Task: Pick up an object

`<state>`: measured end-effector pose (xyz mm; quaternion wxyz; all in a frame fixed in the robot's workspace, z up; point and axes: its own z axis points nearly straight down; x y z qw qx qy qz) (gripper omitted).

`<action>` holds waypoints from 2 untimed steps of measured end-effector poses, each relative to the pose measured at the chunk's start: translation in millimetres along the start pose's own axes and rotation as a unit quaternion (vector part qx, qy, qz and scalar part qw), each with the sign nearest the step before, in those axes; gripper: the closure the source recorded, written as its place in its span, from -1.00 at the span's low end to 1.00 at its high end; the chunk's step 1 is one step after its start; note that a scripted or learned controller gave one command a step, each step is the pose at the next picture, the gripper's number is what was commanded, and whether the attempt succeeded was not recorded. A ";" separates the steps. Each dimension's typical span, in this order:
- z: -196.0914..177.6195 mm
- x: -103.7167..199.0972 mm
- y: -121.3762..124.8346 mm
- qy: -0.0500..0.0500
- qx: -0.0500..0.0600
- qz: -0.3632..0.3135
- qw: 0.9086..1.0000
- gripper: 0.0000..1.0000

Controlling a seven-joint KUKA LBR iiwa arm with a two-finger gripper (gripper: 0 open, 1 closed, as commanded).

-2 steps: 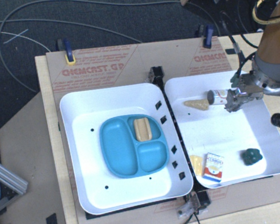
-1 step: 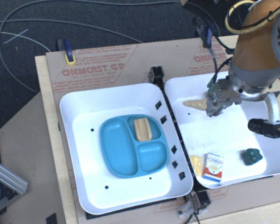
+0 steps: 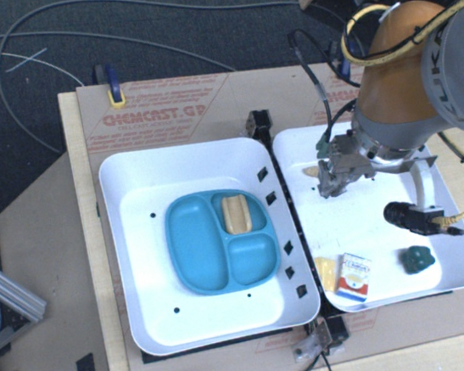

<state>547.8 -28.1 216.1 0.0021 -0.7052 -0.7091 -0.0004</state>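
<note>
Seen from above, two shallow white bins sit side by side on my bench. In the left bin [image 3: 136, 237] lies a blue divided tray [image 3: 221, 240], and a small tan block [image 3: 236, 214] rests in its upper right compartment. Nothing of mine is near them.

Moving right, the right bin [image 3: 458, 268] holds a yellow piece [image 3: 326, 275] at its lower left, just beside a small red, white and blue carton [image 3: 355, 277]. Further right sits a dark green lump [image 3: 416, 259], near the lower right rim.

My gripper [image 3: 334, 181] hangs over the upper left of this bin, close to a small pale scrap [image 3: 311, 172]. From this angle I cannot tell how my gripper is set, and I see nothing held in it.

As I judge it, the risk is closing on bare bin floor: the carton, yellow piece and green lump all lie well apart from me. The scrap beside me looks thin and flat, so it could slip away. The carton and yellow piece touch closely, so I might nudge one while reaching for the other.
</note>
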 end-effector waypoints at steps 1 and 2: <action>-14.1 56.0 -0.4 -0.001 -0.002 0.000 1.000 1.00; -1.4 115.2 -1.6 -0.001 0.000 0.000 1.000 1.00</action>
